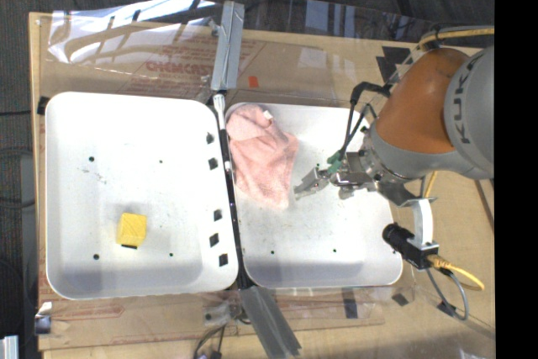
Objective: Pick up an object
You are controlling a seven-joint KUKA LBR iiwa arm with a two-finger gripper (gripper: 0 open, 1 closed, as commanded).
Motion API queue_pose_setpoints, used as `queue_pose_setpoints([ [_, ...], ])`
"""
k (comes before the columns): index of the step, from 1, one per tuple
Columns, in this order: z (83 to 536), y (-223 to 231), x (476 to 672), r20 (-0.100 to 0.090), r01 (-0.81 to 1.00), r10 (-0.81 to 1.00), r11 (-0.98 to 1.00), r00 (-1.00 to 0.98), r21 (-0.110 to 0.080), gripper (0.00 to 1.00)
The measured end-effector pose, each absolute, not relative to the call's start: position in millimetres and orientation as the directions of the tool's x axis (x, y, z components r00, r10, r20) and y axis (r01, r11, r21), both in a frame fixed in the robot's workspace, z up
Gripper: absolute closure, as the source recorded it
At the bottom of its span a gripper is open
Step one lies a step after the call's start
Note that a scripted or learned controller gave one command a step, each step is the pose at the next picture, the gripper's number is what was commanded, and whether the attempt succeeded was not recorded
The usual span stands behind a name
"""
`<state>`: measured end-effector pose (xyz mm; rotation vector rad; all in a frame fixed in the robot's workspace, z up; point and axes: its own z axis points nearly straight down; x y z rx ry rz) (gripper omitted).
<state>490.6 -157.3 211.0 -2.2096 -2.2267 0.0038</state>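
Observation:
A crumpled pink cloth (261,157) lies in the right bin (336,261), against its left wall. A small yellow block (132,229) sits in the left bin (84,122), toward its lower left. My gripper (304,183) hangs low over the right bin, pointing left, with its tips just beside the cloth's right edge. The fingers (311,179) look spread a little, and nothing shows between them.
A metal divider strip (225,181) with black clips runs between the two bins. Clear plastic sheeting (134,29) covers the bench behind the bins. The orange and grey arm (424,113) fills the space over the right bin's right side. A black connector with yellow cable (416,248) hangs beside it.

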Motion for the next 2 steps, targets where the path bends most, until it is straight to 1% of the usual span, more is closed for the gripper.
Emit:
queue_pose_setpoints([
  [1,94.1,-167.9,557.6,0.0,0.987,0.987,-0.158,0.158,-0.004,0.0],
  [2,103.6,-167.7,557.7,0.001,0.988,0.988,-0.154,0.154,-0.006,1.0],
])
